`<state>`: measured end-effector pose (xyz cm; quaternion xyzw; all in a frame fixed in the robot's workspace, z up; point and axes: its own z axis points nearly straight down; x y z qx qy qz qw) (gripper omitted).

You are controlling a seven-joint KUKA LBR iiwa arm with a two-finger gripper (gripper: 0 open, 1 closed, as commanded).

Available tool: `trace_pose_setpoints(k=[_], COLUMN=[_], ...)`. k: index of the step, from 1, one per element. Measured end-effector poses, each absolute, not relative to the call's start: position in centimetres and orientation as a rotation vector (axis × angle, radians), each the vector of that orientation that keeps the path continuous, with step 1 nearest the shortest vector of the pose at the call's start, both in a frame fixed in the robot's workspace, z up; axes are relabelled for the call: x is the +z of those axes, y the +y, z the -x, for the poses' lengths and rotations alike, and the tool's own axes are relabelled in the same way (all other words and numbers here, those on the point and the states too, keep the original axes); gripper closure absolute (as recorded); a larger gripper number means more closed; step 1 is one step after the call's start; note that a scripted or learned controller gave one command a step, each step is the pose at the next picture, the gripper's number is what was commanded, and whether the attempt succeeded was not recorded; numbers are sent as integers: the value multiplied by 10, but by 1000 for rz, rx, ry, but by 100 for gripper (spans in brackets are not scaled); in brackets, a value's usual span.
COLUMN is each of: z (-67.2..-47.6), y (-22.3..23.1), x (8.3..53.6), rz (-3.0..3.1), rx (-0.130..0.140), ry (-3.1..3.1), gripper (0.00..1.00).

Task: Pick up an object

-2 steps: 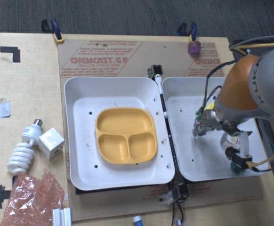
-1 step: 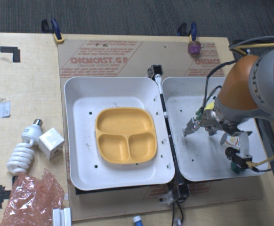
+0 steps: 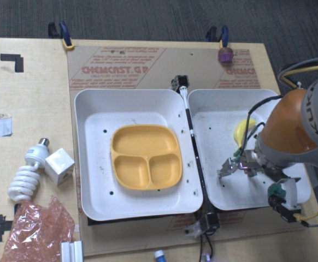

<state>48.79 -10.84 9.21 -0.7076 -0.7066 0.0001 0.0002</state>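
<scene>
Down in the right bin (image 3: 213, 146), a yellow object (image 3: 242, 130) lies near the middle of the floor, partly hidden under the arm (image 3: 295, 130); what shows is a smooth, rounded, bright yellow shape whose long axis seems to run from the bin's far wall toward its near wall, though the covered part makes its full outline and its pointing end impossible to tell. The gripper (image 3: 227, 169) hangs just nearer the camera than that yellow object, low over the bin floor, its metal fingertips reaching toward the divider between the bins; nothing shows between them, and whether they are spread or closed cannot be told from this angle. Beside the right bin, on its left, the left bin (image 3: 93, 119) holds a yellow three-compartment tray (image 3: 146, 157) lying flat, one large section on the far side and two smaller ones on the near side. Beyond both bins, red lettering on the brown board (image 3: 115, 67) reads "CHEMCAST", with smaller lines too fine to read. Well left of the left bin a white spiral bulb (image 3: 27, 176) lies beside a small white cube (image 3: 59, 165), and crumpled pinkish wrap (image 3: 36, 231) sits nearer the camera.
</scene>
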Motion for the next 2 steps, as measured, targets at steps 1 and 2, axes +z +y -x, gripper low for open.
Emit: trace_pose_setpoints(k=[1,2], z=[-489,-536], y=[-109,-33], x=[102,193], rz=[2226,2221], rx=[-2,-1], ry=[-2219,-2224], gripper=[100,100])
